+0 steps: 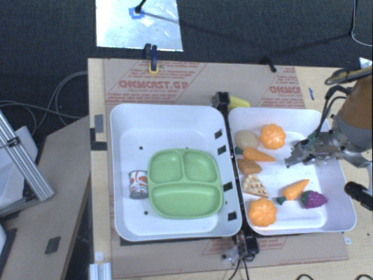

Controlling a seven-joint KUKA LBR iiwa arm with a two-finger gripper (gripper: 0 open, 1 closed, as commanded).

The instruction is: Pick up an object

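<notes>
"CHEMCAST GP" lettering on protective sheet under bins

1. one camera, fixed above the bench, looking down at a slant.
2. it stands far enough back to take in both white bins: left bin, right bin.
3. dark floor lies at the top of frame; the arm enters from the right.
</notes>
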